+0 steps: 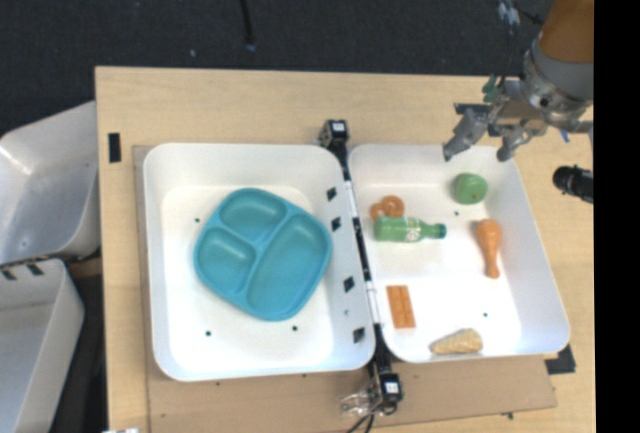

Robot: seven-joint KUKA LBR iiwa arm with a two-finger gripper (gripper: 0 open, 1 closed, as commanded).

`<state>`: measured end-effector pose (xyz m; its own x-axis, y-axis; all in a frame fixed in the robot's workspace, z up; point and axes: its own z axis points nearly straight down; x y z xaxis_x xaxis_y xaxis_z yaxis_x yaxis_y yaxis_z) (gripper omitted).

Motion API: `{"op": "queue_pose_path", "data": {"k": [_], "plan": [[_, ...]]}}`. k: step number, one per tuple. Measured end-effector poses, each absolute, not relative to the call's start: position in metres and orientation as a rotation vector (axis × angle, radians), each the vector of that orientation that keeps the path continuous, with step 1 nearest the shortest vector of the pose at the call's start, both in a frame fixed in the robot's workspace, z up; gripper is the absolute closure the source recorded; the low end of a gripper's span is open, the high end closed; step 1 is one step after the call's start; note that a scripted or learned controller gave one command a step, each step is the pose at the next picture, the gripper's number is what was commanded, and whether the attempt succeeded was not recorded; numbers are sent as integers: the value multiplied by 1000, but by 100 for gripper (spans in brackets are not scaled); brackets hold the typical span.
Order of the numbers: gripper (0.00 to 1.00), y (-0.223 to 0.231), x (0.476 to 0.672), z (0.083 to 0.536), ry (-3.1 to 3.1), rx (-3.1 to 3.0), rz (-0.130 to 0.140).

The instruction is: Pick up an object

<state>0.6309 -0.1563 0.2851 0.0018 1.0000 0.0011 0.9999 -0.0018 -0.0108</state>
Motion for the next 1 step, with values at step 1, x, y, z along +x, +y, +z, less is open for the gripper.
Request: {"op": "queue_pose_path", "data": {"k": [1], "plan": [[0,-156,633,293,-2223,-2221,-2]]}}
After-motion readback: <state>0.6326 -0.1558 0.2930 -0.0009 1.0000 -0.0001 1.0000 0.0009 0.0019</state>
